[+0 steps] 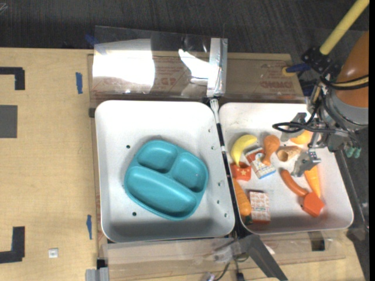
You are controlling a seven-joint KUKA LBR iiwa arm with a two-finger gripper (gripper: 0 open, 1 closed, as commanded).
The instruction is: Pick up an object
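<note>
arm (345,107): grey casing | orange band | black cables | metal fingers (304,164)

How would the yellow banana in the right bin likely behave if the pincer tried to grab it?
The banana looks like smooth, glossy toy plastic, so probably light, stiff and somewhat slippery. Its curved, rounded body might rock or pivot when nudged. It lies close against neighbouring toys, which may get pushed along with it.

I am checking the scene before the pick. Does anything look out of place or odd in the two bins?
Nothing looks spilled or broken. The right bin holds a loose jumble of toy food: a banana, carrots and small boxes lie at mixed angles, some touching. The teal divided plate lies askew in the left bin. The gripper hangs above the jumble.
</note>
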